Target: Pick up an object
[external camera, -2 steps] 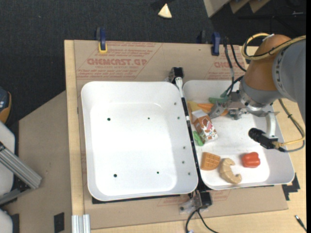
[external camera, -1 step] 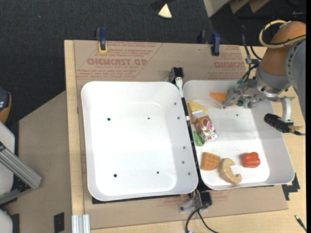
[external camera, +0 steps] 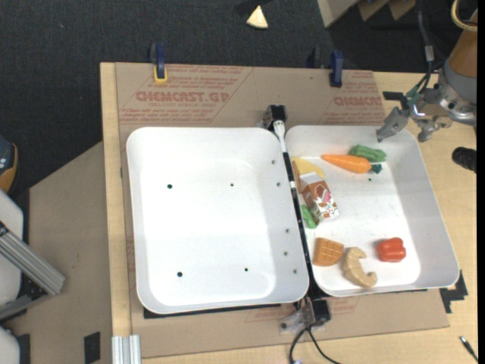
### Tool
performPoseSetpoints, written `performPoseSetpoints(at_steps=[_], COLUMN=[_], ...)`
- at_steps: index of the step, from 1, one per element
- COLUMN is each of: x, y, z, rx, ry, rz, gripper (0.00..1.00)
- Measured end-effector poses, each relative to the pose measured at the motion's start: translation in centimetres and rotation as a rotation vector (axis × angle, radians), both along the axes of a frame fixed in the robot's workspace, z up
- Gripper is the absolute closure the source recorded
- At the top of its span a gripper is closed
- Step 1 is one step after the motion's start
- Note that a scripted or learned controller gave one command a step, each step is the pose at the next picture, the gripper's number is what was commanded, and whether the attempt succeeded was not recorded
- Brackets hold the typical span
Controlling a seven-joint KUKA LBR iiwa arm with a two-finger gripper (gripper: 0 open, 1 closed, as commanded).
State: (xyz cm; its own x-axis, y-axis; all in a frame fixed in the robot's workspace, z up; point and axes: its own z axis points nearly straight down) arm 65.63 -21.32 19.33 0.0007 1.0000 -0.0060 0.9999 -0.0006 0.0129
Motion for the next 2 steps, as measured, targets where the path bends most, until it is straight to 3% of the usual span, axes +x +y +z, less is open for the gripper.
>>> performPoseSetpoints(at_steps=[1, 2], x=[1.0, -5.2], y=[11.7, 10.7], z=[-9.9, -10.9], rx=[0.011, 0.008], ry=[0.017, 0.020], rz=[0.011, -0.002], gripper=[0.00, 0.00])
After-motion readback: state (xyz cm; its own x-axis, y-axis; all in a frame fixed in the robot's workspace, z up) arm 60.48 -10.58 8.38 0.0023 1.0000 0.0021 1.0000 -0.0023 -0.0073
